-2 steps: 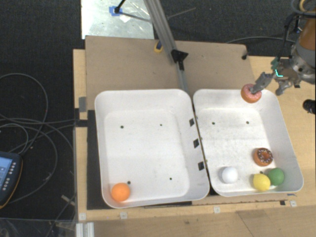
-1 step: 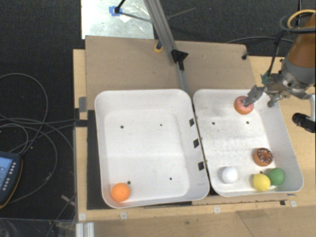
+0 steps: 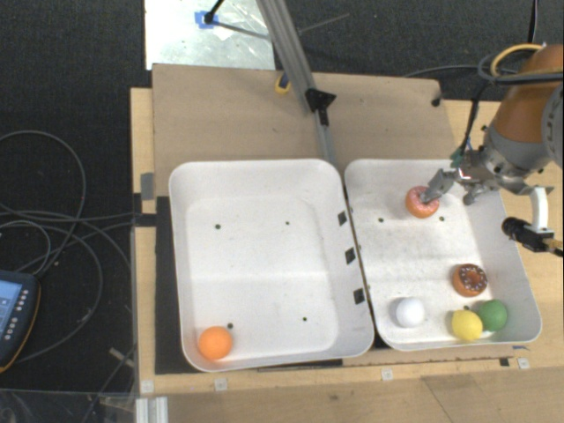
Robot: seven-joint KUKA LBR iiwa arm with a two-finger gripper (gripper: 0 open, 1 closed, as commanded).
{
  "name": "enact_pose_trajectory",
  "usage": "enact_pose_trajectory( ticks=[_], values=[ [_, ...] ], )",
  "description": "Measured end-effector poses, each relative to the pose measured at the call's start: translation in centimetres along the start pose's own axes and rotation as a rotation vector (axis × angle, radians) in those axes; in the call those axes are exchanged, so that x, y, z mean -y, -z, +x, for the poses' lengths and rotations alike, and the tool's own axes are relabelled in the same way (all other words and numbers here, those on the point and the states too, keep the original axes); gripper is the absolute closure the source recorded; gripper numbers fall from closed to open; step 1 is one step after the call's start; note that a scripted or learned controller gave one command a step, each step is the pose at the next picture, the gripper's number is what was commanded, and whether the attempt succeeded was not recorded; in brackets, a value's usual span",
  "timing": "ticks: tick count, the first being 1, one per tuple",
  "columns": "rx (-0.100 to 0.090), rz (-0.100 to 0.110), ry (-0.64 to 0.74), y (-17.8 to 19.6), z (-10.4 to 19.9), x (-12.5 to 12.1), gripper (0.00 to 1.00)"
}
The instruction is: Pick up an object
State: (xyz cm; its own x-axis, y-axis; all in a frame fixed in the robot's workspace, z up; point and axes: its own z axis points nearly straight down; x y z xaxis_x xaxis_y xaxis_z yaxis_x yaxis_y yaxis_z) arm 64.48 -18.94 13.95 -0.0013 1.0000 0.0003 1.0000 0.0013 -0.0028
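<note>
- The surface [image 3: 388,104] is a tan board carrying two shallow white bins set side by side, their inner rims touching at black clips.
- The left bin [image 3: 256,183] holds an orange ball [image 3: 215,343] in its near left corner.
- The right bin [image 3: 441,254] holds a pink-frosted doughnut [image 3: 421,203] near its far edge, and a chocolate doughnut [image 3: 470,279], a white ball [image 3: 408,312], a yellow lemon-like piece [image 3: 466,324] and a green ball [image 3: 493,315] along its near right side.
- The claw [image 3: 451,183] hangs over the far right part of the right bin; one finger [image 3: 438,185] slants down to the pink doughnut's edge. The fingers look spread, with nothing between them.
- A grey pole [image 3: 286,38] slants across the far side of the surface.
- Dark carpet surrounds the surface, with loose cables [image 3: 53,236] and a handheld screen [image 3: 13,311] at left, and a pale floor patch [image 3: 189,20] beyond.
</note>
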Motion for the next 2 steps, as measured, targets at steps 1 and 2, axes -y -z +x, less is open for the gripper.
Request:
enact_pose_trajectory(
  ticks=[1, 2],
  values=[
    [0.001, -0.004, 0.0, -5.0, 0.0, -0.1, 0.0],
    [0.002, -0.01, 0.001, -3.6, 0.0, -0.3, 1.0]
  ],
)
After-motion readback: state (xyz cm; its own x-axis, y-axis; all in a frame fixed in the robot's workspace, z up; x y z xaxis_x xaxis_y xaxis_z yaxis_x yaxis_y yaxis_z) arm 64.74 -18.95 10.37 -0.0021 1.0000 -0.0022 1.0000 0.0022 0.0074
